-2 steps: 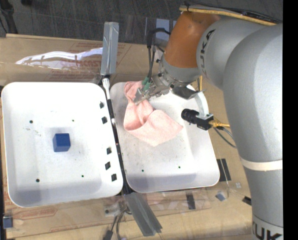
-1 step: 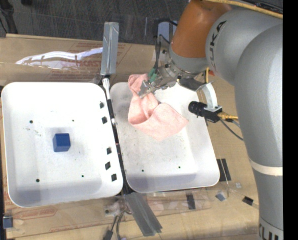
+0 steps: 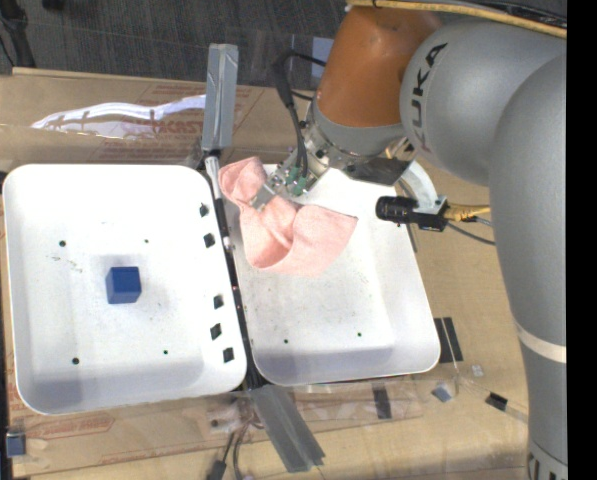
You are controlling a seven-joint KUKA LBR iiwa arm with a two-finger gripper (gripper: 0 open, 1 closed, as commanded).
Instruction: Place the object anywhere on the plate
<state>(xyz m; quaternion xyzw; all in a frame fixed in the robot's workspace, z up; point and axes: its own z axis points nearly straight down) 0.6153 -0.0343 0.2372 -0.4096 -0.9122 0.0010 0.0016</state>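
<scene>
A grey arm with an orange band reaches over two white bins – the one under the gripper holding a pale pink cloth; the bin well to the gripper's left holding a plain blue cube; small black dots mark both floors; brown cardboard lies beyond – grey tape strips across it.

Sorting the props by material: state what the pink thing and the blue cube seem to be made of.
Pink thing: soft cloth, matte; it lies crumpled in folds in the right bin.
Blue cube: rigid, with sharp edges and an even, dull colour; probably foam, wood or plastic, but the view cannot settle which. It sits in the left bin.
</scene>
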